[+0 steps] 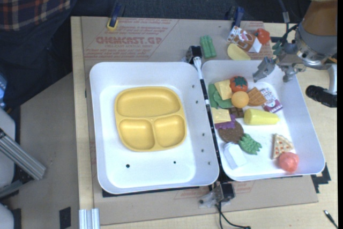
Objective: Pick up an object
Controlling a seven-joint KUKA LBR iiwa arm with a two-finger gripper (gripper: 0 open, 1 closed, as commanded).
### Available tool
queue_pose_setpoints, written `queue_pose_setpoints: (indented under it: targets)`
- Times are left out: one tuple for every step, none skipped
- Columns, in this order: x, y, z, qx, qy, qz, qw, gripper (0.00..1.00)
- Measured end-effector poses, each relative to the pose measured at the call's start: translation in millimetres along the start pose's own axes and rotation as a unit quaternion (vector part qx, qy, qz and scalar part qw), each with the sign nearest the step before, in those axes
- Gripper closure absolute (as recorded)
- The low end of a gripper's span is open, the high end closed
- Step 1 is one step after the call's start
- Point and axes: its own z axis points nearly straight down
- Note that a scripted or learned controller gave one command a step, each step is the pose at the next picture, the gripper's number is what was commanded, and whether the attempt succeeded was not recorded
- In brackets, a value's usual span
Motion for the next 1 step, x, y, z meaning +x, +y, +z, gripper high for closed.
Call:
queue_pose_setpoints:
  targets:
    - [0.5,3.1,-10.0,-0.008,-0.002,-0.002,1.0000,0.00]
